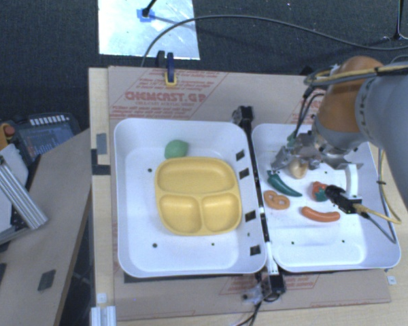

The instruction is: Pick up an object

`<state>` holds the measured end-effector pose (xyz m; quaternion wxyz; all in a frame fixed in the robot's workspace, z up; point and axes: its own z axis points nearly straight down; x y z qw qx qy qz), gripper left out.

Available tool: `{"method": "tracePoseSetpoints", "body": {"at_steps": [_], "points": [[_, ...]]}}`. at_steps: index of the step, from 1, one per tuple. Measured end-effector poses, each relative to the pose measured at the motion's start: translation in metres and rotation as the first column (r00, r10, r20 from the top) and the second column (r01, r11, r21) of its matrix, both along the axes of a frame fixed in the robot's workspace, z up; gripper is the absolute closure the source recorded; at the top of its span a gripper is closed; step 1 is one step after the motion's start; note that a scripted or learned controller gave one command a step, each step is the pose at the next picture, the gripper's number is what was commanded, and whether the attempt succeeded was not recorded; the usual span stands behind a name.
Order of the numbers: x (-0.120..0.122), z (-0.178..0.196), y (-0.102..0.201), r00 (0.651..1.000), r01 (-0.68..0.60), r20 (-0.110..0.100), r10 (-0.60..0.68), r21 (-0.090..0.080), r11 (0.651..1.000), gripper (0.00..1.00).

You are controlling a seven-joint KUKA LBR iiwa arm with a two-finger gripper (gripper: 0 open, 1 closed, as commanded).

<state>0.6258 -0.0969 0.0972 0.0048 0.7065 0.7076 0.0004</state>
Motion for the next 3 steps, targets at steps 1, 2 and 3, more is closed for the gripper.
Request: {"method": "tracePoseSetpoints", "body": {"at_steps": [1,2,3], "points": [[0.000,0.009,0.002,1.000,0.000,-0.002,0.000,0.005,1.000,1.00],[-0.005,0.055,0.003,1.000,0.000,-0.003,0.000,0.006,1.000,1.00],[-0.011,0.117,0.005,1.000,-0.002,0.000,0.002,0.005,1.000,1.00]]}}
